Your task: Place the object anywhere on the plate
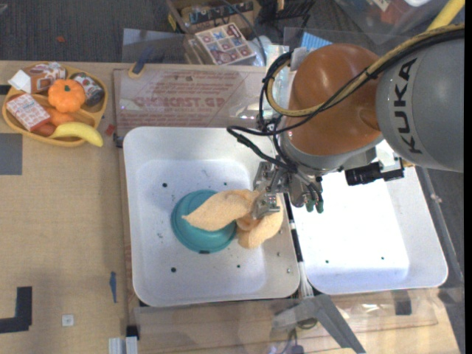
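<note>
In the left white bin (147, 271), a soft yellow-tan cloth (225, 211) drapes across the round teal plate (193, 231) and past its right rim, its right end pinched between the narrowed jaws of the two-finger gripper (262, 203).

"KUKA" in black letters on grey arm (424, 98), at 2 o'clock. Clear panel's (184, 98) faint reddish print unreadable.

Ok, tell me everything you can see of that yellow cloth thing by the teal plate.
The yellow cloth looks soft and spongy, pale orange-yellow, crumpled. Its left part drapes flat over the teal plate in the left bin; its right end bunches up off the plate's edge, where the hand pinches it.
</note>
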Robot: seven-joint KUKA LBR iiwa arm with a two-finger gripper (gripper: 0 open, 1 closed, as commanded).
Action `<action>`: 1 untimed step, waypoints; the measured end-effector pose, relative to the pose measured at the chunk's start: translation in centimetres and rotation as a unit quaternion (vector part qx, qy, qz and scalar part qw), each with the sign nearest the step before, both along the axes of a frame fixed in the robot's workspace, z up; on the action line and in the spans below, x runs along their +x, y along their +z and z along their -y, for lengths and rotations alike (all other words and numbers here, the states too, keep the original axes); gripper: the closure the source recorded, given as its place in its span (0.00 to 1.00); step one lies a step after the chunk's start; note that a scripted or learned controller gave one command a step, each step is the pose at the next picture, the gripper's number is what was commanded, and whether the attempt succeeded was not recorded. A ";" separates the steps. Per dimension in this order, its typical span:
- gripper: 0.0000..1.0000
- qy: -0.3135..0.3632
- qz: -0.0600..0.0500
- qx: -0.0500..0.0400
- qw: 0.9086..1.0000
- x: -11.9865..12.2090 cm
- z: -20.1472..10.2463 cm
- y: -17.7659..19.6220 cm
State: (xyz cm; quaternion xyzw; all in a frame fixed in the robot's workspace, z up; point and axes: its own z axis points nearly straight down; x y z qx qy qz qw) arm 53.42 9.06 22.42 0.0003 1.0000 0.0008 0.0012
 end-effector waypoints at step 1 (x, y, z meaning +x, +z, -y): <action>0.00 0.000 0.000 0.000 1.000 0.0 0.0 0.0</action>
